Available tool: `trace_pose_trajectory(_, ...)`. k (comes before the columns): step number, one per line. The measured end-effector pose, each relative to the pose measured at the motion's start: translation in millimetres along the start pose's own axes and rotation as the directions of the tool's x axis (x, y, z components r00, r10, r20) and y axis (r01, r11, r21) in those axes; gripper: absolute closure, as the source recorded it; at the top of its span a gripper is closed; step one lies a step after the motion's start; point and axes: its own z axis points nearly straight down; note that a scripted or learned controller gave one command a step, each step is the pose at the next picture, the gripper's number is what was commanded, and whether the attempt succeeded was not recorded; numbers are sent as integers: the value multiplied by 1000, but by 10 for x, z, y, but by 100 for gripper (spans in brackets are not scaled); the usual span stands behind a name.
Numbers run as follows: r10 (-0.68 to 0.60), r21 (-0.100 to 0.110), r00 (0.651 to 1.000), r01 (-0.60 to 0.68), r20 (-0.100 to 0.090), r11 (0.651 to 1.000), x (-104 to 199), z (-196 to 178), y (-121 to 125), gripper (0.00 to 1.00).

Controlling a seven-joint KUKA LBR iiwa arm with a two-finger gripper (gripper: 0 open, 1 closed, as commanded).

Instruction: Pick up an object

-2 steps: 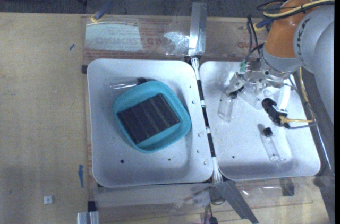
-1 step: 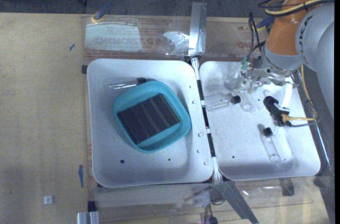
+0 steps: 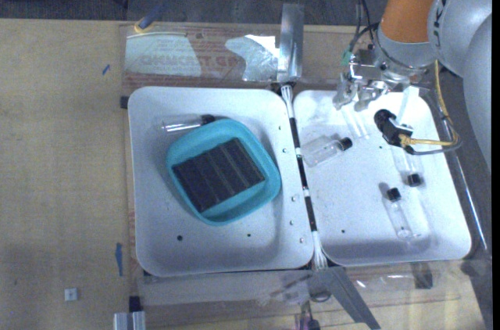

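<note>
My gripper (image 3: pixel 352 99) hangs over the far left corner of the right bin (image 3: pixel 445 242), open, with nothing between its fingers. Just in front of it and slightly to the left, a clear vial with a black cap (image 3: pixel 324 148) lies on the bin floor. A second capped vial (image 3: pixel 398 211) lies toward the bin's near right. Beside it sit a small black piece (image 3: pixel 414 180) and a thin clear tube (image 3: pixel 407 160). The left bin (image 3: pixel 148 234) holds a teal tub with a dark ribbed insert (image 3: pixel 223 170) and another clear vial (image 3: pixel 186 122) behind it.
A black and yellow cable (image 3: pixel 398 134) droops from the wrist over the right bin's far side. A raised divider (image 3: pixel 301 172) separates the two bins. Clear plastic sheeting and a metal bracket (image 3: pixel 291 47) lie behind the bins.
</note>
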Motion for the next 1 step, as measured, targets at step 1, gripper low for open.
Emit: trace_pose_trajectory(1, 236, -1, 972, -236, 1, 972, -485, -336, 42, 100)
